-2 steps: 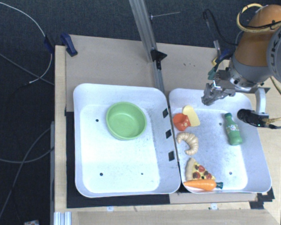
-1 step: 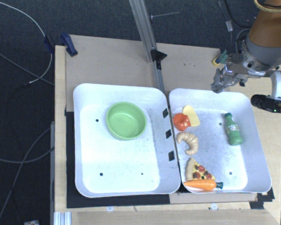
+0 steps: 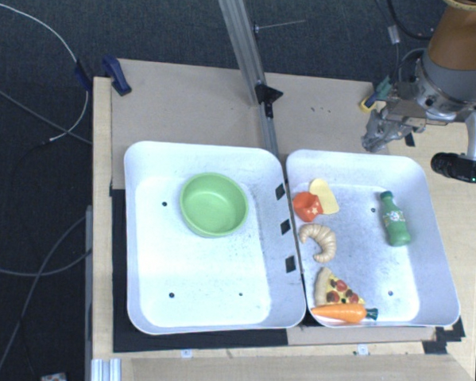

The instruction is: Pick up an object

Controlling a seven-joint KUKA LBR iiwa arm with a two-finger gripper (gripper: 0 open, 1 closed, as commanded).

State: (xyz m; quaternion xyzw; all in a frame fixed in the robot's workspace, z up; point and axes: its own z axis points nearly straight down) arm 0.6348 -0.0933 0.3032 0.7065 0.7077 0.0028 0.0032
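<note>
Dark carpet with loose cables surrounds a tan wooden surface that carries two shallow white bins side by side. In the left bin a green bowl sits upright toward the far side. In the right bin lies a green bottle on its side near the right wall, well apart from the other pieces. Along the left wall of that bin sit a red piece touching a yellow piece, a curved croissant just below them, then a pizza slice and an orange carrot at the near rim. A metal pole slants down to the divide between the bins. Grey with an orange band, the arm enters at the upper right; its hand hangs over the bare surface just beyond the right bin's far rim, holding nothing, and whether it is spread or pressed together I cannot tell
</note>
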